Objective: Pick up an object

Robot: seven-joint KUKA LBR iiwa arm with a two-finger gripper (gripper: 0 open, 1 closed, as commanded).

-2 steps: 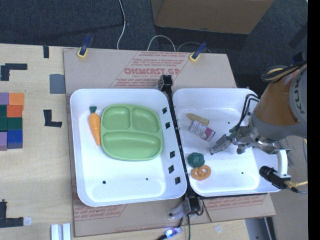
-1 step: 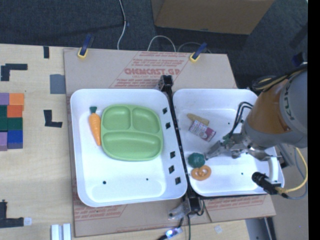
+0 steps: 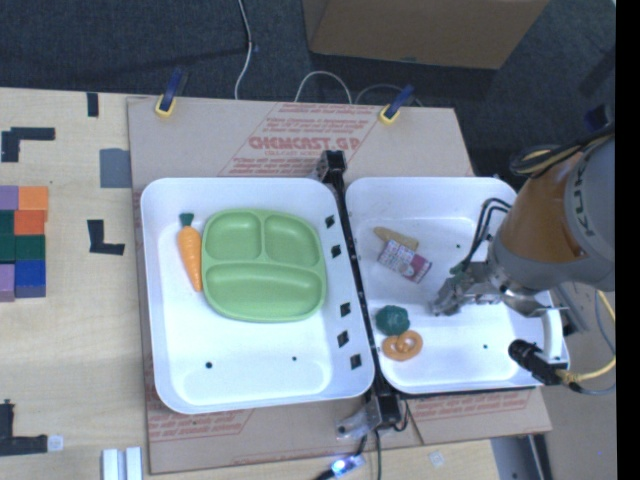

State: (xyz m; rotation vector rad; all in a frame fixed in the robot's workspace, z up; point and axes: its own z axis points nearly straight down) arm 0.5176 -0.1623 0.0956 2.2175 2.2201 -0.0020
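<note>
The right bin (image 3: 440, 200) holds a small pink-and-tan packet (image 3: 402, 256), a dark green round piece (image 3: 392, 319) and an orange pretzel-like ring (image 3: 403, 345). My gripper (image 3: 449, 298) hangs low over the right bin's middle, right of the green piece and below the packet, with nothing seen between its fingers. In the left bin (image 3: 170, 368) lie a green divided plate (image 3: 265, 265) and an orange carrot (image 3: 189, 253) at the plate's left side.
The grey arm with its orange band (image 3: 540, 218) comes in from the right over the right bin's edge. A black divider (image 3: 345, 268) runs between the bins. Coloured blocks (image 3: 22, 240) sit at the far left. A cardboard box (image 3: 430, 8) stands behind the bench.
</note>
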